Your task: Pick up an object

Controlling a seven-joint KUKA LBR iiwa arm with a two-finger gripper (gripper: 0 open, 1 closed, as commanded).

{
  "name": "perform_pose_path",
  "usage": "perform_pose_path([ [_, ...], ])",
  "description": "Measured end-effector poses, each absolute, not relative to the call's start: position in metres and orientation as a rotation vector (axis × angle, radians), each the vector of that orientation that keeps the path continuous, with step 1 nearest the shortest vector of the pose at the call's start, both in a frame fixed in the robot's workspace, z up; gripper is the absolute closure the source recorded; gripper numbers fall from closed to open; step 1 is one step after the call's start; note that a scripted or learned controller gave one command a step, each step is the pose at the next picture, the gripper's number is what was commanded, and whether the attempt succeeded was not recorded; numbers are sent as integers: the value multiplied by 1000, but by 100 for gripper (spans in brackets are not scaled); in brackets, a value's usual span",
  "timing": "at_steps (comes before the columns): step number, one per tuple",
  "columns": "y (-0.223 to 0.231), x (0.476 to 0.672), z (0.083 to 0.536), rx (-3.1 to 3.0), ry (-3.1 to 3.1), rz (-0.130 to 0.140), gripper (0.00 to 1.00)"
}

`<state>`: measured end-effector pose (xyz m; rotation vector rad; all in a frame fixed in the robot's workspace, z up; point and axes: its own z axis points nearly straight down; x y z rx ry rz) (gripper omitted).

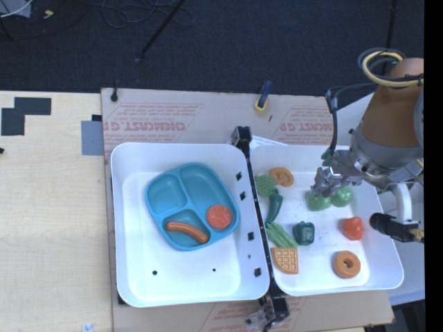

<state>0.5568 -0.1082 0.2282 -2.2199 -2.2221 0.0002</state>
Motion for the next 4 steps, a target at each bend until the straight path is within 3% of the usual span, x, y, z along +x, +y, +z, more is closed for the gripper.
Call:
perform_pose_path([
  [2,-29,624,228,-2214,-2226,-1,100],
  [4,-23,615,222,-2219,-2219,7,100],
])
